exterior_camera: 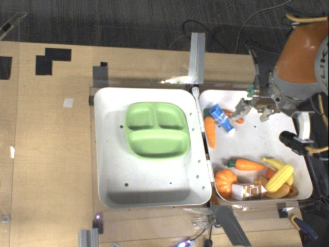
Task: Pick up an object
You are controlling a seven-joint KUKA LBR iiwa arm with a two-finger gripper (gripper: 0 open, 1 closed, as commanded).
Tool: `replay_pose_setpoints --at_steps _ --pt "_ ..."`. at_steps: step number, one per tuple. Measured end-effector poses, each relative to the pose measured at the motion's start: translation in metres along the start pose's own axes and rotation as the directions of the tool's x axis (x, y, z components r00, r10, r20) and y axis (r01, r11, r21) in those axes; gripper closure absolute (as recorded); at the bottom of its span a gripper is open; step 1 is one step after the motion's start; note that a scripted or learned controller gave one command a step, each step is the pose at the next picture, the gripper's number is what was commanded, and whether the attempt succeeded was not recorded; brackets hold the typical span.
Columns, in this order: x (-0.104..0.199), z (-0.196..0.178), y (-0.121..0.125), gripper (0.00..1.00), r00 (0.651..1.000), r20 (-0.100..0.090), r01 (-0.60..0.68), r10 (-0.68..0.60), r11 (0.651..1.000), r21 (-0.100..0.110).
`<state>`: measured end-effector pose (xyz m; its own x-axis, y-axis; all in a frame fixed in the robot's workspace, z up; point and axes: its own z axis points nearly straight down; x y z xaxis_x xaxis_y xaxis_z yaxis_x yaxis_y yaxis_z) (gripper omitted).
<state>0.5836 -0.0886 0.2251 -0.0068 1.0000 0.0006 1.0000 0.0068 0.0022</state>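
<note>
The desk point(46, 153) was light wood, with black marks toward its far left; dark carpet lay beyond its far edge. The left bin point(110, 184) held a green divided plate point(157, 129). In the right bin point(257, 143), a carrot point(209, 131) lay along the left wall beside a blue carton point(221, 118). Along the near wall lay a small pumpkin point(225, 179), a second carrot point(248, 164), a bottle point(249, 191), corn point(280, 177) and a banana point(277, 192). The tool point(253, 108) hung over the bin's far part, fingers spread apart, nothing between them.
</note>
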Motion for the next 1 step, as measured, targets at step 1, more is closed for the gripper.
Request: replay_pose_setpoints --at_steps 1 --pt "-0.0074 -0.0621 0.0092 0.00 0.999 0.001 -0.039 0.039 0.999 -0.002"
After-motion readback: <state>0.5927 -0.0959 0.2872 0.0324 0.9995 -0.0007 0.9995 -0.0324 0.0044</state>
